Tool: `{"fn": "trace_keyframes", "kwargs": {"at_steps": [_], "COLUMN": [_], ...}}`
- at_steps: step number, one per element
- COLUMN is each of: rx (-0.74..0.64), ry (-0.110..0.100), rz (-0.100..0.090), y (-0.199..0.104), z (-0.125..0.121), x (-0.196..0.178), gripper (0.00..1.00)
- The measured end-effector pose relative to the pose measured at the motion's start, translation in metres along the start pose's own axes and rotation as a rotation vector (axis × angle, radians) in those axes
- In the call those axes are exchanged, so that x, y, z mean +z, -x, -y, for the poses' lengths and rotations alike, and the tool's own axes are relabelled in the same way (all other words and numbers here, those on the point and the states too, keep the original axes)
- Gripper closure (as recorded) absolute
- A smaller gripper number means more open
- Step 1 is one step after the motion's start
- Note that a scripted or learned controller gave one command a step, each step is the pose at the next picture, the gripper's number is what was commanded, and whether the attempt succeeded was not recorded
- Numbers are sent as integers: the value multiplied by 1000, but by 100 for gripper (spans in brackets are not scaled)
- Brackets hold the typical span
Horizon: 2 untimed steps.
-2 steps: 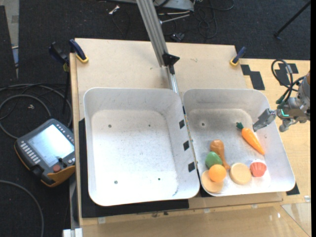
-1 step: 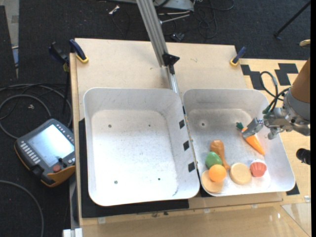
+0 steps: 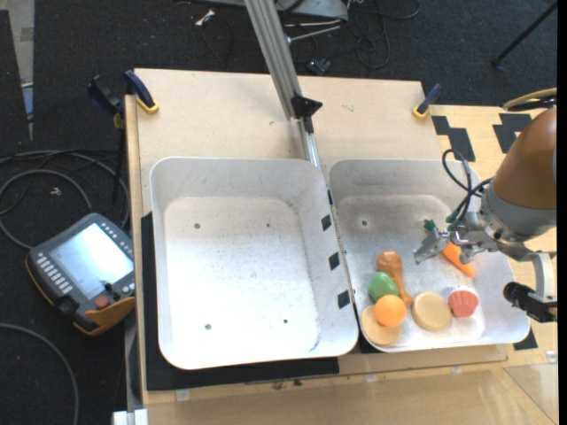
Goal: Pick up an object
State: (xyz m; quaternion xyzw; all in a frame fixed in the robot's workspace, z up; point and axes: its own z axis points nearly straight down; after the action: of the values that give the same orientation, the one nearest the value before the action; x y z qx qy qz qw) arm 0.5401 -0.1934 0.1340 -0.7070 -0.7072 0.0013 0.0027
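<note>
Camera view: jaws [image 3: 440, 244], state unclear, beside orange piece [image 3: 454, 256]; left bin [image 3: 168, 184] offers open floor.

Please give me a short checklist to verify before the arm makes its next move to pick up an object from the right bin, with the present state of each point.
1. Objects within reach in the right bin: ok. The orange ball, green piece, tan disc and pink piece lie near its front edge.
2. Gripper is over the right bin: ok.
3. Gripper already holds something: cannot tell. An orange piece lies right beside it, but a grasp is not visible.
4. Objects are separated enough for a clean grasp: not ok. The ball, green piece and brown piece touch or overlap.
5. Cable near the wrist hangs free of the objects: ok.
</note>
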Motion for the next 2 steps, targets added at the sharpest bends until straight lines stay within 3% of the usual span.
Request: {"fn": "trace_keyframes", "kwargs": {"at_steps": [1,2], "rx": [1,1], "ry": [6,9], "rz": [2,3], "y": [0,0], "z": [-1,-2], "x": [40,28], "gripper": [0,100]}}
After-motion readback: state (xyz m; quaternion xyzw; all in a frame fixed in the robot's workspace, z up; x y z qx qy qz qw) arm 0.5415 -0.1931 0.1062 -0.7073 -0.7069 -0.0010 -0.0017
